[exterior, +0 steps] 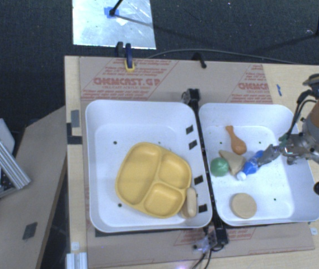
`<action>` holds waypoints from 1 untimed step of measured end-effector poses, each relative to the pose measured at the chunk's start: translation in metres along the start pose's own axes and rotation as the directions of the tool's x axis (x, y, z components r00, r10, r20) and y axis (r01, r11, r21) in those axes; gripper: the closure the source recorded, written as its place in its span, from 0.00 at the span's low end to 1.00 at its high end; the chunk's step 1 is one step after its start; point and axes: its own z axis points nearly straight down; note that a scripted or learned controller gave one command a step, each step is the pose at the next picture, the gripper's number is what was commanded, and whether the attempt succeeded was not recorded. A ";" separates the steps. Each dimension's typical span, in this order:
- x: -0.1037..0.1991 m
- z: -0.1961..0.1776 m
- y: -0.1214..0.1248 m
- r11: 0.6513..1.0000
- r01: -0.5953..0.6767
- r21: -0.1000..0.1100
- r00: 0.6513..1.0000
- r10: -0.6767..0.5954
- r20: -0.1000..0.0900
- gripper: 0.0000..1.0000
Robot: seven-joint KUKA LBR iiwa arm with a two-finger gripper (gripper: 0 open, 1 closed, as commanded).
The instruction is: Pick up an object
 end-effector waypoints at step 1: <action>-0.003 0.047 -0.008 1.000 0.000 -0.001 1.000 0.000 0.000 0.00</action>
